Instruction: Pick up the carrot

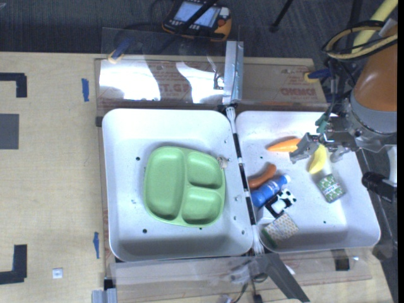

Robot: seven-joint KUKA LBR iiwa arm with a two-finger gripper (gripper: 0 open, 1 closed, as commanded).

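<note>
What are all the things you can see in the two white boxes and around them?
Left bin: one, white, left half of the bench.
Divided plate: one, light green, three compartments, middle of the left bin.
Right bin: one, white, beside the left bin.
Carrot: one, orange, upper part of the right bin, right next to the jaws.
Sausage-shaped toy: one, orange-brown, left side of the right bin.
Blue bottle: one, blue, just below that toy.
Black-and-white toy: one, beside the bottle.
Yellow item: one, under the wrist.
Small packet: one, greenish, right side.
Patterned packet: one, bottom of the right bin.
Handheld controller: one, black and orange, floor above the bench.
Arm: one, grey and orange, from the right.
Gripper: one, over the right bin.
</note>
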